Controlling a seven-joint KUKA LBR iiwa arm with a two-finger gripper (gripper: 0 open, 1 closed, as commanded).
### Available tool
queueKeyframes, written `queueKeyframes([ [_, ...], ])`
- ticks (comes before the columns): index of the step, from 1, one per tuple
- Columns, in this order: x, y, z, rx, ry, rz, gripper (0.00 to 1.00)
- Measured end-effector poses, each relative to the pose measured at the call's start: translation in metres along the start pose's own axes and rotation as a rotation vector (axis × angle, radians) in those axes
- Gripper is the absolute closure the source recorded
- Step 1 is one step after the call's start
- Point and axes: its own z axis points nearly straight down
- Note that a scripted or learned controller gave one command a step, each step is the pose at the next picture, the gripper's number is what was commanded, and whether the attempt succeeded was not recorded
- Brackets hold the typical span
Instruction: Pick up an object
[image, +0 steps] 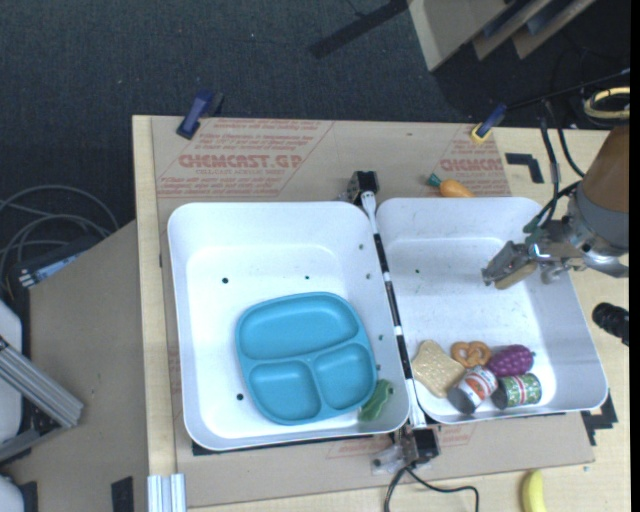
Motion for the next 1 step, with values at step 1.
queueKeyframes([
  [1,-0.0490,-0.0515,0.0720,0.003,0.000,0.003,0.00],
])
